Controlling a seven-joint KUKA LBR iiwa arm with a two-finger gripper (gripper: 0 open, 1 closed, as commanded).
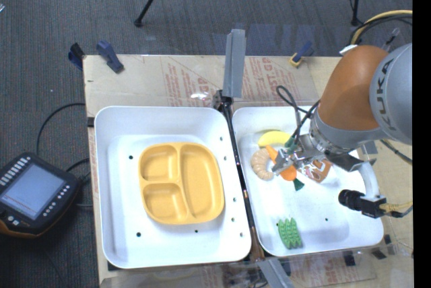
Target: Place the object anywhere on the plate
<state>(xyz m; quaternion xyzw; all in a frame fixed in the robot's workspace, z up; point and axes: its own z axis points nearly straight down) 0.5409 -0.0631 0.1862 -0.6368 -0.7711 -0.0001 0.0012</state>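
One yellow plate (181, 183), four toy foods beside it, jaws (288, 161) in a state I cannot tell.

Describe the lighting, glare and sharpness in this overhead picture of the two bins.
Camera view: soft, even light; the yellow three-compartment plastic plate casts almost no shadow. A small bright glare patch sits on the cardboard behind the left white bin. The small toys under the gripper look slightly blurred.

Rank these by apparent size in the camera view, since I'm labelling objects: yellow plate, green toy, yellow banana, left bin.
1. left bin
2. yellow plate
3. green toy and yellow banana: look alike in size, and the banana is partly hidden by the gripper, so unranked.
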